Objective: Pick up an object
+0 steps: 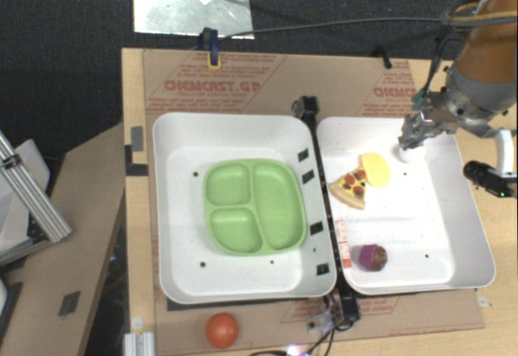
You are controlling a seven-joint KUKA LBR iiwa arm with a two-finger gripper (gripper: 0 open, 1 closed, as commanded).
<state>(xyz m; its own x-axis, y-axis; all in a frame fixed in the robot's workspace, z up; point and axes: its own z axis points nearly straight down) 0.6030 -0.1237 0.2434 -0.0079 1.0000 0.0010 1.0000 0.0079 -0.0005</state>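
- Two white bins: left bin (174, 265) holds one green divided tray (254, 206).
- Right bin (453, 265) — one pizza slice (350, 188), one yellow piece (375, 169), one purple object (371, 257).
- One orange ball (222, 330) on the table (154, 87).
- End effector (411, 138) — state cannot be told.

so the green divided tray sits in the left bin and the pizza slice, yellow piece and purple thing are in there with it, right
Not quite. The camera view shows the green divided tray in the left bin, but the pizza slice, yellow piece and purple thing lie in the right bin.
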